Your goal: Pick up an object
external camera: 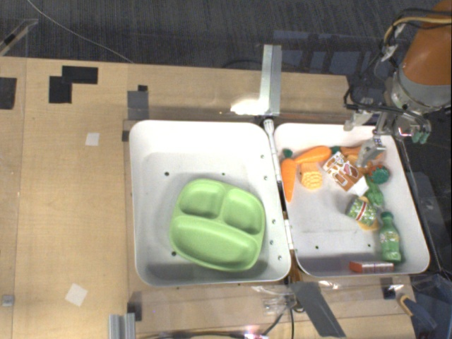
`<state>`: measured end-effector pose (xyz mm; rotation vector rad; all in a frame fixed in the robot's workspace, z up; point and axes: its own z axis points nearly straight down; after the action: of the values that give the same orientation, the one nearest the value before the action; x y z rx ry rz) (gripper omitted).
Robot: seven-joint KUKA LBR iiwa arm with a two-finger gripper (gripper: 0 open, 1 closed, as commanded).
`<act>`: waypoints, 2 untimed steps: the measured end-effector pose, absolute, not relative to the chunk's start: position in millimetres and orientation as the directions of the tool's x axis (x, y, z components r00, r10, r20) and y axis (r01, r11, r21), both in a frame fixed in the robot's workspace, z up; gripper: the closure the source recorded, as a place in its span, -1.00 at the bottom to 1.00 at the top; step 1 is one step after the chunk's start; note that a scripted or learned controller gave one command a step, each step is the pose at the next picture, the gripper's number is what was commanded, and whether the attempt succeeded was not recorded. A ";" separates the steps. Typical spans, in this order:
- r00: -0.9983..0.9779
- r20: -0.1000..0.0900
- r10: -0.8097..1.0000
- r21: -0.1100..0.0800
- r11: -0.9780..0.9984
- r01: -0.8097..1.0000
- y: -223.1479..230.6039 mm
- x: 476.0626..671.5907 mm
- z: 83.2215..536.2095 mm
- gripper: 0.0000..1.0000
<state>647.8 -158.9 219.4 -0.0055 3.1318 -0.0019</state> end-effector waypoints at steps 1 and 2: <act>-0.986 -0.022 0.162 -0.001 0.987 0.162 -197.8 603.8 127.9 -1.00; -0.997 -0.067 0.035 -0.019 0.999 0.036 -199.5 603.1 113.0 -1.00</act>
<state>603.1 -199.5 113.0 0.0545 3.0741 -0.0309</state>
